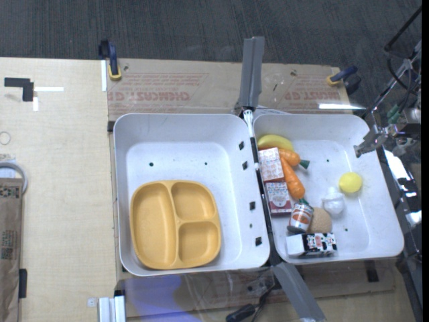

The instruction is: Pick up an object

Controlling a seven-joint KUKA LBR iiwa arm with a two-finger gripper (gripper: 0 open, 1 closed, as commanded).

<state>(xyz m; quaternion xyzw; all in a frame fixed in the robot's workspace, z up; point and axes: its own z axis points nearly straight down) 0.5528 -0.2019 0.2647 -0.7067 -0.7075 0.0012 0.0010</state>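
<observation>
**A:** Where do your candidates sit?

**B:** All in the right bin (375, 237). Along its left wall you have a banana (275, 141), two carrots (292, 174), two red-and-white cartons (273, 178) laid end to end, a small can (301, 215), a brownish lump beside it, and a black-and-white box (312, 245) near the front rim. Out in the open floor of the bin lie a yellow ball (350, 182) and a small white thing (332, 201) just beside it. The left bin (175, 139) carries a yellow divided plate (175, 223).

**A:** Which would you take?

**B:** I'd judge the yellow ball the easiest. It looks light, stands apart from the clutter, and you can close across its middle; being round, it may roll if you touch it off-centre. The cartons look stiff and flat but lie tight against the wall, so you'd have little room on that side. The can is probably hard and slick; grip it across the body.

**A:** Any writing you can read?

**B:** The cardboard on the tabletop (53, 200) behind the bins bears red lettering, upside down; it seems to read "CHEMCO2 GP", though not surely. Carton and can labels are too small to read.

**A:** And the claw?

**B:** You can see the arm's dark hardware (391, 129) at the right bin's far right corner, but I cannot tell the claw's state.
</observation>
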